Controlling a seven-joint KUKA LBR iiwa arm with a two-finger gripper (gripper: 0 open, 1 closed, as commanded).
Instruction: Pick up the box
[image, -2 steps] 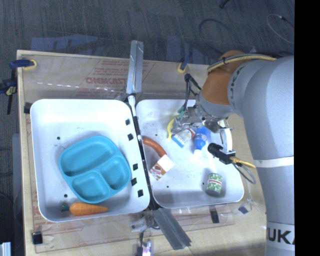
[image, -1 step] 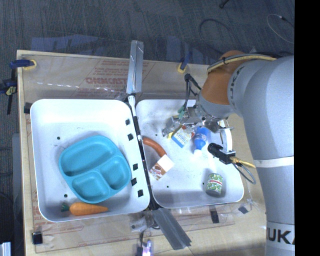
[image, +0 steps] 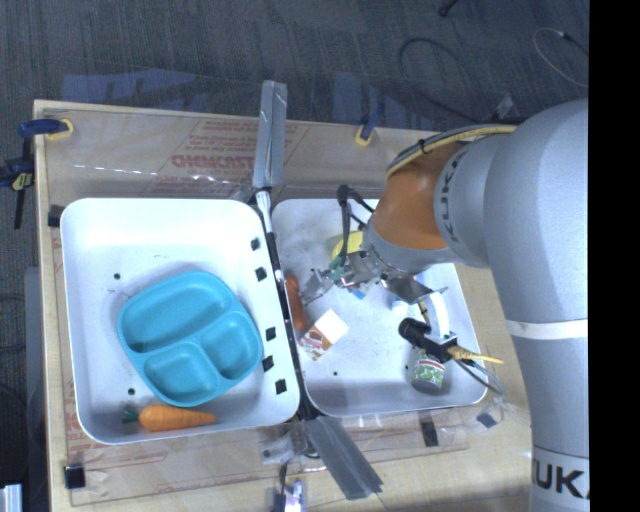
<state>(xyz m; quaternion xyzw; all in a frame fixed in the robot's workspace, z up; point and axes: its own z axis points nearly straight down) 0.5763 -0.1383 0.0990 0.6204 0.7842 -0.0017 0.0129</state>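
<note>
The claw (image: 325, 280) is seen lowered into the rear left part of the right-hand shallow white plastic bin (image: 375, 355), carried there by the grey arm with the orange band (image: 470, 200), which is bent in from the right. Whether the claw is spread or pressed together cannot be told from this angle, and nothing is seen caught in it. Its low, slanted posture is judged to suit a reach toward the bin floor rather than a carry. The small white cardboard box with an orange-red side (image: 323, 330) is found lying flat on the same floor, turned cornerwise. It lies just in front of the claw, on the camera's side, with a gap between them, so the grasp is judged not yet made. A short descent toward the front is judged to be what is called for. Just to the left of the box, a slim reddish-orange stick-shaped thing (image: 293, 300) is laid along the bin's left wall, close enough to be counted a possible obstruction to a grasp. The left-hand white bin (image: 90, 260) is occupied by a sky-blue divided plastic plate (image: 190, 335) and, near its front wall, an orange carrot (image: 175, 418), both well apart from the box. The two bins are seated side by side on the pale tabletop (image: 150, 150), so that both are within the arm's reach.
</note>
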